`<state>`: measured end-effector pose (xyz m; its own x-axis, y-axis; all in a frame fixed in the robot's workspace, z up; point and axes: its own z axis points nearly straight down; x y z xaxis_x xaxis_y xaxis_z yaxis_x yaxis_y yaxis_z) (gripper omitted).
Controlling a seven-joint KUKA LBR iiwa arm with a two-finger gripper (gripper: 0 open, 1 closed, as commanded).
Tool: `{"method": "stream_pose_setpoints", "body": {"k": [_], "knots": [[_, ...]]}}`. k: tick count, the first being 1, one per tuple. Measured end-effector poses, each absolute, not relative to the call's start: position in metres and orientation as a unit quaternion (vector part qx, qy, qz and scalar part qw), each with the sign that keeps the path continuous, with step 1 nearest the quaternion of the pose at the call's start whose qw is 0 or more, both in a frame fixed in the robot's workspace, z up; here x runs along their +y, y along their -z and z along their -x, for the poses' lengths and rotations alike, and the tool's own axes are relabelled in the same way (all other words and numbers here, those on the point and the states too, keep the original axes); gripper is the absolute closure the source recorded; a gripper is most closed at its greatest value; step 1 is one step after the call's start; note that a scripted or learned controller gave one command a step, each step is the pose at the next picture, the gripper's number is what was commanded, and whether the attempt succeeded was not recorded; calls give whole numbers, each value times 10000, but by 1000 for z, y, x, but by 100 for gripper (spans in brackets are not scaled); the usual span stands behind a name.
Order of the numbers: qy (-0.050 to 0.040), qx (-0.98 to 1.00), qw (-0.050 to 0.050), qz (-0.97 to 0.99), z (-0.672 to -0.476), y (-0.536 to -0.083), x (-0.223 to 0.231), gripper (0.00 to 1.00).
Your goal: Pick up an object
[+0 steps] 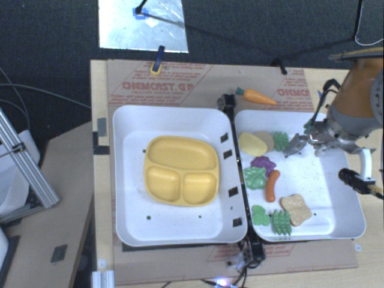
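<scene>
Camera view: gripper (pixel 295 145) over right bin (pixel 336 188), beside green toy (pixel 281 140)
Fingers: spread, holding nothing
Left bin (pixel 126 161): yellow tray (pixel 181 170)
Counter (pixel 198 80): carrot (pixel 256 96)

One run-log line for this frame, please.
gripper: above right bin, nothing seen held | nearest: broccoli, potato | carrot: outside bins | yellow tray: left bin

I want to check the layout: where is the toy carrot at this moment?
The carrot lies outside both bins, on the bench just beyond the far edge of the right bin, near the gap between the bins.
</scene>
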<state>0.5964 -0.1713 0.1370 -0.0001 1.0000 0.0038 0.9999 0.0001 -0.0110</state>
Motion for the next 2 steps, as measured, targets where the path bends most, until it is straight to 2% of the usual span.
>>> {"method": "stream_pose_setpoints", "body": {"k": [1, 2], "knots": [[22, -7118, -38, 7023, -673, -85, -91, 0], [41, -7077, -72, 7064, -608, -90, -91, 0]]}}
